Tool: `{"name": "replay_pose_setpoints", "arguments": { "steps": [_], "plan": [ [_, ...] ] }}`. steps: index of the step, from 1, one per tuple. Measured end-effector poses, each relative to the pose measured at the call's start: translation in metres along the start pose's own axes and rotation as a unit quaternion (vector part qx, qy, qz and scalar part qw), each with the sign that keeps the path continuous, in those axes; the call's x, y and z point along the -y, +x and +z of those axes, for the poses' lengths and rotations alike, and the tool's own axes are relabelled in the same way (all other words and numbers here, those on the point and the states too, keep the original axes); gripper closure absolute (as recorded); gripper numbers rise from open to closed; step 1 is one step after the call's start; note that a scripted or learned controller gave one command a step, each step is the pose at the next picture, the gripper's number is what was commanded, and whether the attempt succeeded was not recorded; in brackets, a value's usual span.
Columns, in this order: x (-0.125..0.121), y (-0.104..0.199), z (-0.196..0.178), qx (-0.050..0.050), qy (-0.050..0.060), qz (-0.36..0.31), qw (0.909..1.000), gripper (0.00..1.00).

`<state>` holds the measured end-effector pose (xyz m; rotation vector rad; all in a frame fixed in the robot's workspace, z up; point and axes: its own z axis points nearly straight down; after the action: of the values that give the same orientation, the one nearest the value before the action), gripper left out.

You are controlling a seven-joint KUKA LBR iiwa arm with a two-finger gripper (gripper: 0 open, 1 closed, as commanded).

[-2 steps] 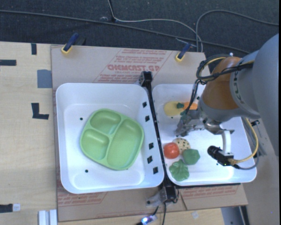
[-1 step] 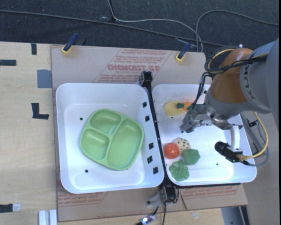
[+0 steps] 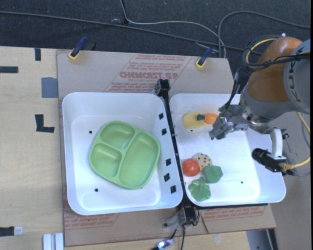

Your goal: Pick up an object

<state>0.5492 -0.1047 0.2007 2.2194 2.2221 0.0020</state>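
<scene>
Over the right bin (image 3: 261, 191) hangs the gripper (image 3: 221, 129), beside a yellow toy (image 3: 191, 120) and carrot (image 3: 211, 118); how its claw is set, I cannot tell. Tomato (image 3: 190, 166), cookie (image 3: 202, 160) and two green pieces (image 3: 200, 190) cluster nearer. Green tray (image 3: 125, 154) sits left.

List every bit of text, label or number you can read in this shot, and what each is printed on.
"CHEMCAST GP": red print on the brown board under the two bins, readable above the left bin.
The smaller red lines around it on the same board: too blurred to read.
Green tray, right bin and the toys in it: no readable text.
</scene>
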Motion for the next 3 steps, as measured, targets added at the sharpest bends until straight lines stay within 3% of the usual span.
{"name": "replay_pose_setpoints", "arguments": {
  "steps": [1, 3],
  "plan": [
    [0.0, 0.0, -0.012, 0.0, 0.001, 0.0, 1.0, 1.0],
    [-0.019, 0.1, -0.03, -0.001, 0.002, -0.002, 1.0, 1.0]
  ]
}}
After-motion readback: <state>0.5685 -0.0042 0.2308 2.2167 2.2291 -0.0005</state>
